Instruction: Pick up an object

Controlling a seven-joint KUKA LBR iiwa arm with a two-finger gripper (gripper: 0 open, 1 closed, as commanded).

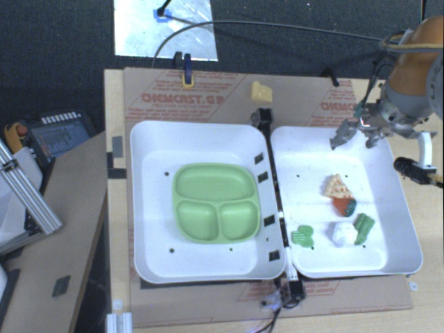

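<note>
Dark carpet-looking backdrop up top, with a plywood-ish bench (208, 92) below it and two shallow white bins parked side by side so the arm can reach both. Far left sits a teach pendant (59, 139) on a side table, out of the way.

Left bin (149, 148) holds a pale green divided plate (214, 202), smooth molded plastic with three compartments, lying flat in the middle. Looks like a drop-off spot more than a target, if I had to guess.

Right bin (388, 179) has the pickable stuff, all clustered in its lower half: a small green leafy piece (302, 236) near the left wall, a tan wedge (337, 184) with a grid texture sitting against a red-and-teal bit (345, 205), then a white lumpy ball (342, 234) just beside a ribbed green pickle-shaped thing (363, 226). Toy food, probably, but it's too small to be sure.

The gripper (355, 137) hangs over the bin's upper edge, well apart from the cluster, fingers spread and nothing between them. So no pick yet; it needs to come down toward the objects.
</note>
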